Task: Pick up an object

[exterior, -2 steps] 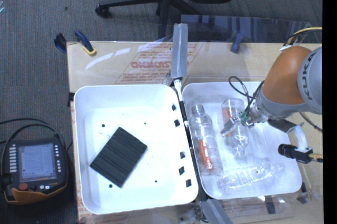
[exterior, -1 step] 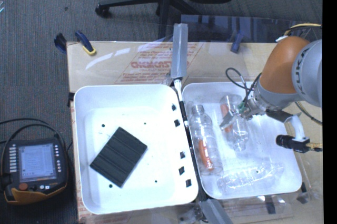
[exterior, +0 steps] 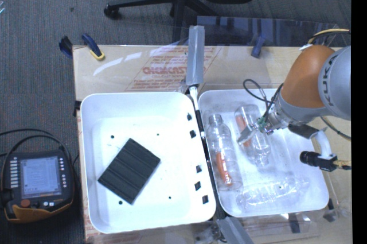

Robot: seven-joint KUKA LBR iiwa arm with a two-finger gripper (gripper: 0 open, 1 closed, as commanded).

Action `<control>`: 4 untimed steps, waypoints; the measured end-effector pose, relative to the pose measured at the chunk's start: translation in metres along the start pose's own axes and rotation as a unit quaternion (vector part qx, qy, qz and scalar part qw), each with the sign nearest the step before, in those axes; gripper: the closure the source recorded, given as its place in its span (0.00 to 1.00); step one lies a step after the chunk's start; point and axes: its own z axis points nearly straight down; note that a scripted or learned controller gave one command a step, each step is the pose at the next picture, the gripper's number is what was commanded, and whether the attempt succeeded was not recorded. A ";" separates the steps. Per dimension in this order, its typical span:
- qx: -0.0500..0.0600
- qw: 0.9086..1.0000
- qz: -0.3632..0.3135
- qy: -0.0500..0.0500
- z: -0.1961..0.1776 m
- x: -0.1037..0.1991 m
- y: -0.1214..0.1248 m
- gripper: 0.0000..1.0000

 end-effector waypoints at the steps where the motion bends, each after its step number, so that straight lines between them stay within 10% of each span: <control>1: 0.002 1.000 -0.015 0.001 0.001 0.014 0.007 0.00; 3: 0.005 0.998 -0.068 -0.003 0.002 0.022 0.014 0.00; 4: 0.004 0.998 -0.066 -0.001 -0.009 0.022 0.015 1.00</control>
